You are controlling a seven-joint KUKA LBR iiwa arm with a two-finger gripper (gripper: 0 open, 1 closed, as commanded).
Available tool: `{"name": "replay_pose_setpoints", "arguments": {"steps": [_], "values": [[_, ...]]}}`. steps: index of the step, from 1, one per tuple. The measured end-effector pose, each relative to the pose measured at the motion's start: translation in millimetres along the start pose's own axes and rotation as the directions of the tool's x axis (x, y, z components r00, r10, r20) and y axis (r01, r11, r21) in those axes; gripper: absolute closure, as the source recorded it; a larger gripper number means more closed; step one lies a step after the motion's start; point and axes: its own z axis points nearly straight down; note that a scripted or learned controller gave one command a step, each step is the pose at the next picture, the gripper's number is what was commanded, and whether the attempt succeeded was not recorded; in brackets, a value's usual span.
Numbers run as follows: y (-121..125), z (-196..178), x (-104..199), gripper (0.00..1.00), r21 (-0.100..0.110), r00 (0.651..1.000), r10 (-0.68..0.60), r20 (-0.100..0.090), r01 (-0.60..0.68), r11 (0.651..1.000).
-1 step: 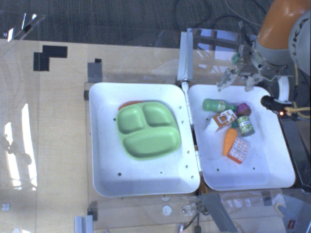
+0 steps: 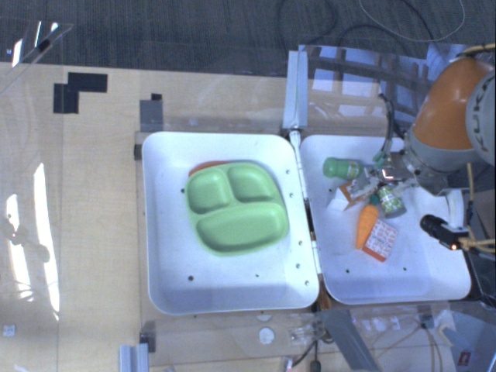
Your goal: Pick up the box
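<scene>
The arm hangs over the right bin (image 2: 457, 285), and the gripper (image 2: 385, 178) sits low amid a tight cluster near the bin's upper middle. How far the claw is spread cannot be told from here, nor whether it has hold of anything.

The box (image 2: 380, 240), a small flat carton with an orange edge and printed face, lies just below that cluster, beside the carrot (image 2: 366, 225), which touches its upper left side. A good pick likely means coming straight down over the box's narrow width, clear of the carrot.

Crowding is the trouble: a green bottle (image 2: 341, 167) lies to the left, a small can (image 2: 391, 202) sits right under the wrist, and a crumpled packet (image 2: 353, 193) lies between them. In the left bin (image 2: 163, 285) rests a green divided tray (image 2: 235, 208), well apart.
</scene>
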Motion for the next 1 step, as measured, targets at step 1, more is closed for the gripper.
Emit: {"name": "replay_pose_setpoints", "arguments": {"steps": [1], "values": [[-49.5, 63.3, -33.6, 0.0, -0.008, 0.938, -0.345, 0.006, 0.345, 0.938]]}}
